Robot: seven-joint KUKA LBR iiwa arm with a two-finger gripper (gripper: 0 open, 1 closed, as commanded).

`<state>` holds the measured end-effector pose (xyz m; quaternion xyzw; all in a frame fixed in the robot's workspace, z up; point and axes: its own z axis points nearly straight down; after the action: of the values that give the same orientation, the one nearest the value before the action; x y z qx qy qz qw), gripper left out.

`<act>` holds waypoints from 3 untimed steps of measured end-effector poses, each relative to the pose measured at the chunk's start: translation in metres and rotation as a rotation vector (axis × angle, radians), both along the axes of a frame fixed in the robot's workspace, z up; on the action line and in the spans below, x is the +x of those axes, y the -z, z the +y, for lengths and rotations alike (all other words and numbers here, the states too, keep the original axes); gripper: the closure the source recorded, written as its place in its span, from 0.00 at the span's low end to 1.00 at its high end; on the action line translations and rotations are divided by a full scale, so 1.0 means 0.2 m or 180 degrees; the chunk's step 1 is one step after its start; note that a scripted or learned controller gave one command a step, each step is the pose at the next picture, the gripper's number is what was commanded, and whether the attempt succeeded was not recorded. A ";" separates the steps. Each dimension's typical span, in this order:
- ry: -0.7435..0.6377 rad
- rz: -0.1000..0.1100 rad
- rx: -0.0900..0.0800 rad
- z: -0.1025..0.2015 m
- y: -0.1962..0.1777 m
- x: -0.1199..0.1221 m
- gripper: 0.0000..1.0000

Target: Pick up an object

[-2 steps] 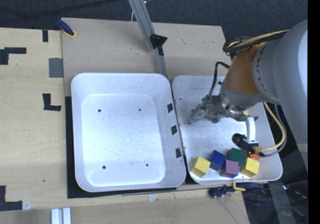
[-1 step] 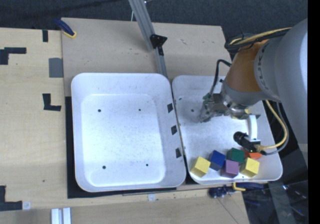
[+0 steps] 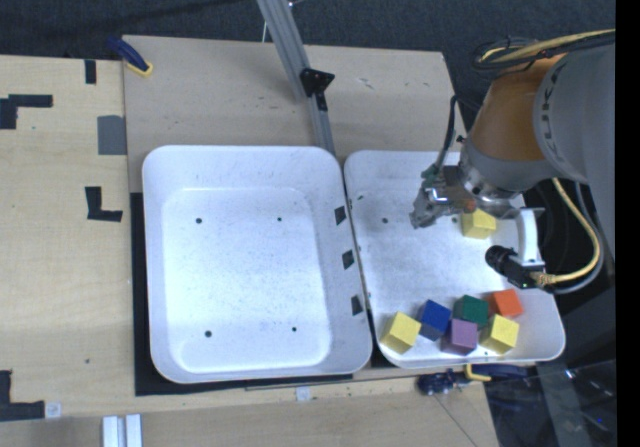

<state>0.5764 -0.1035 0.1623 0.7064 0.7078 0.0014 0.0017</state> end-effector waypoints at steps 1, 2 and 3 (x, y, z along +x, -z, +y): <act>0.0001 0.0003 0.0000 0.01 -0.23 -0.03 1.00; 0.0000 0.0005 0.0000 0.02 -0.40 -0.02 1.00; -0.0017 0.0017 0.0009 0.30 -0.44 -0.07 1.00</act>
<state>0.5627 -0.0437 0.2500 0.7046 0.7096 0.0005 -0.0012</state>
